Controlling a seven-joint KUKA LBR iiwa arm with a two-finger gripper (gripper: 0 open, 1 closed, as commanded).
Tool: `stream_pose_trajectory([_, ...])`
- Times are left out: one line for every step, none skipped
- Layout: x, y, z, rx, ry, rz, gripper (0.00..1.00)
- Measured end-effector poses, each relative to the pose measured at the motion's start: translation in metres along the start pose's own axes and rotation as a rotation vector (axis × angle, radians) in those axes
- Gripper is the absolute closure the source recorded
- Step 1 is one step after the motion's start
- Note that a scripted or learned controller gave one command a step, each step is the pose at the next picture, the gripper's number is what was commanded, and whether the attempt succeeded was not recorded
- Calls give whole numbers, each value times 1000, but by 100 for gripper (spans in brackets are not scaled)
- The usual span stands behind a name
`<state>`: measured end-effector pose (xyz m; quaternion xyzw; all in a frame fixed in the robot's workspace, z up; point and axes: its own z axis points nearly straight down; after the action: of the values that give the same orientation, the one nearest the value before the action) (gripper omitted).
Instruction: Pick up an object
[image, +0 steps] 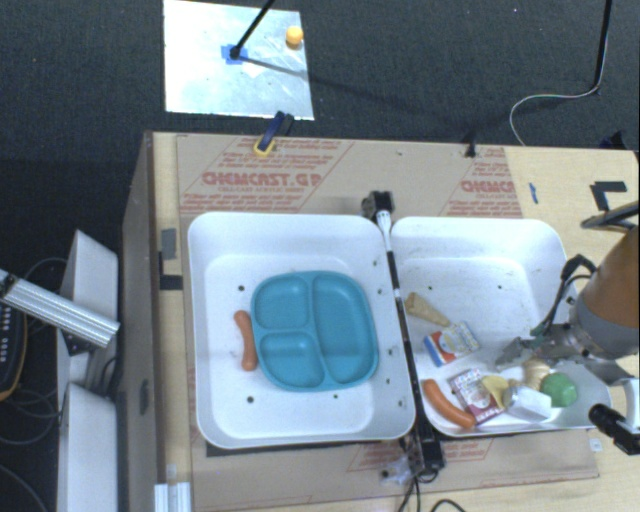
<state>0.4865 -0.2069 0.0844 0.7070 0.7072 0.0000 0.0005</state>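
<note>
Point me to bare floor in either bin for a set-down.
Right bin: the far half, above the cone-shaped piece, is bare. Its near right corner is crowded around the gripper. Left bin: narrow strips around the blue tray; a sausage takes the left strip.

Grey arm (606, 330) with an orange band, black cable, and metal claw (530, 348)

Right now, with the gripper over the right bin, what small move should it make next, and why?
Probably lower the gripper a little onto the pile below it. It hovers at the right bin near the green object and the white block, with nothing visibly held, so a short descent seems needed first.
</note>
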Motion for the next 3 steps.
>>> stream_pose_trajectory([1,93,-1,-3,0,-3,0])
stream_pose_trajectory([11,167,-1,-3,-1,-5,0])
stream_pose_trajectory([11,168,-12,-6,-3,-9,100])
